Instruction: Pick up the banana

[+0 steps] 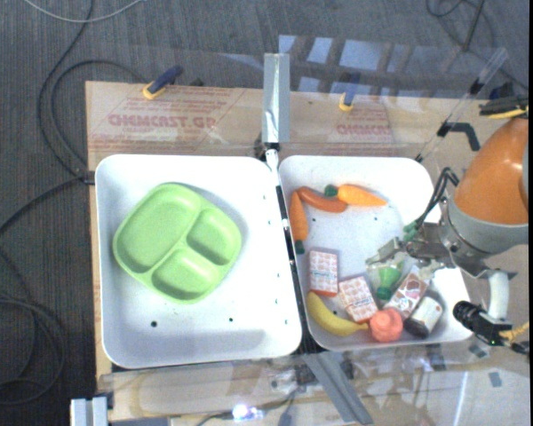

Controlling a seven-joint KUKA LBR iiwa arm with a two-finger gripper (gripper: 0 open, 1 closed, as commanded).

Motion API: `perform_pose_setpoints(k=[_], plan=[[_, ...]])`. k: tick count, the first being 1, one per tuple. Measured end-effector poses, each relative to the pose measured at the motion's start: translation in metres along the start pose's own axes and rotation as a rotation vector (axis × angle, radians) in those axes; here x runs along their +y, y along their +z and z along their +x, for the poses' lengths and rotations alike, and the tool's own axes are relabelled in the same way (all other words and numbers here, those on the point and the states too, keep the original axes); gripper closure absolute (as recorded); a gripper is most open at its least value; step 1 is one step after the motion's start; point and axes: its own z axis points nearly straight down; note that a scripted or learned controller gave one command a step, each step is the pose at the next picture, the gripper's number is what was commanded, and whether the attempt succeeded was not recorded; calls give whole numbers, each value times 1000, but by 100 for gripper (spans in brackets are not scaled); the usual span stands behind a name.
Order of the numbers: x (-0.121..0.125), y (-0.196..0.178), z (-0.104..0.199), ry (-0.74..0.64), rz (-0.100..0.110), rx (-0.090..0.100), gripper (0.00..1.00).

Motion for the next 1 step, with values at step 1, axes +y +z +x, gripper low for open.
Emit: perform_pose_setpoints(k=[1], plan=[[10, 58, -46, 257, -13, 7, 0]])
